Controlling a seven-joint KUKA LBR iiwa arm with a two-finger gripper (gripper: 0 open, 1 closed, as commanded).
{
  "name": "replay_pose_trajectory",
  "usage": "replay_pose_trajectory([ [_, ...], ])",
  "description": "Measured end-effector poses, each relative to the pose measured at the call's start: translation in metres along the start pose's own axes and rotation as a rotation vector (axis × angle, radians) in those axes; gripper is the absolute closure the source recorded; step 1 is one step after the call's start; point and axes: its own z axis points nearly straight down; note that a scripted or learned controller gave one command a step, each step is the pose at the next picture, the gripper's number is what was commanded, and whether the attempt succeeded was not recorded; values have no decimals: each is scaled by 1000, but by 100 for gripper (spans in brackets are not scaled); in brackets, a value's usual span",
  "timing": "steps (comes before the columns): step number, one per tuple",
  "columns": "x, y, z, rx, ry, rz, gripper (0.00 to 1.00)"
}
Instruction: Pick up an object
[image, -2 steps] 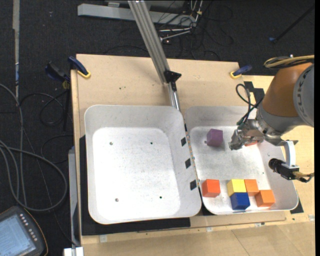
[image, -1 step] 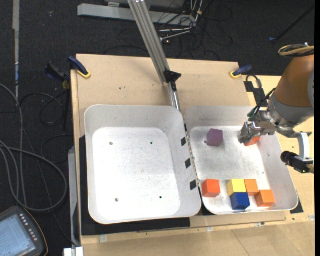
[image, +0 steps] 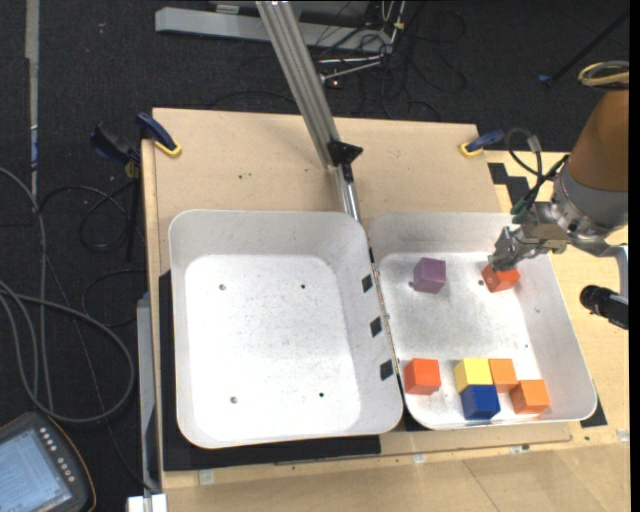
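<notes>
On the wooden tabletop (image: 260, 150) two shallow white bins sit side by side. The left bin (image: 200, 300) has only speckled marks on its floor. The right bin (image: 560, 330) holds several blocks: a purple block (image: 429, 274) lies toward its back left, well apart from the rest; along the front edge an orange block (image: 422, 375) sits alone, then a yellow block (image: 474, 373) with a blue block (image: 480, 401) just in front of it and touching, a small orange block (image: 503, 371) beside the yellow one, and another orange block (image: 530, 396) at the far right of the row. Toward the back right, a red-orange block (image: 501, 277) lies directly under the claw (image: 507, 258), which reaches in from the right on the grey arm (image: 590, 200) with its orange band. The claw sits right at the block's top; I cannot tell if it is spread or closed, nor if it grips the block.
</notes>
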Motion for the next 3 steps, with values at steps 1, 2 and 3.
replay_pose_trajectory([
  [1,47,5,5,7,4,-5,100],
  [2,107,0,11,9,5,-6,100],
  [3,160,5,-2,4,4,-6,100],
])
